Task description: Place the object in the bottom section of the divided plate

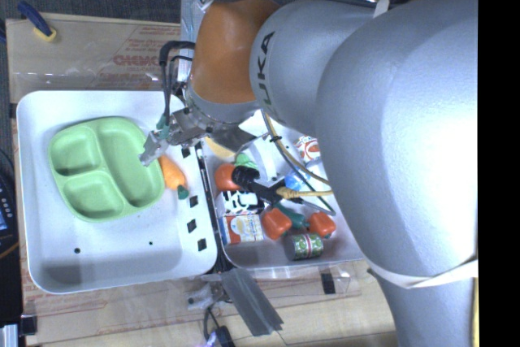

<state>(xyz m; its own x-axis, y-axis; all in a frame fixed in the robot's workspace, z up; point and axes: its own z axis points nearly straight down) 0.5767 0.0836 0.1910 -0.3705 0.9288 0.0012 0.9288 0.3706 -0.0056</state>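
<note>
Where the grey arm (382, 93) reaches in over the two bins, it covers most of the right bin (276, 256) and leans across toward the left bin (106, 256), its orange band (227, 53) sitting above the wrist. The left bin holds the green divided plate (101, 166), which lies toward the bin's far left and shows three sections. The jaws (154, 146) hang at the plate's right rim, just over its edge; how far apart they stand cannot be told from this angle, and nothing can be seen between them. Just right of the plate, on the white bin floor, lies the orange carrot-like object (172, 172), close beside the jaws but apparently not in them. Further right of the plate, the right bin carries a jumble of small items, among them a small green can (307, 245).
</note>
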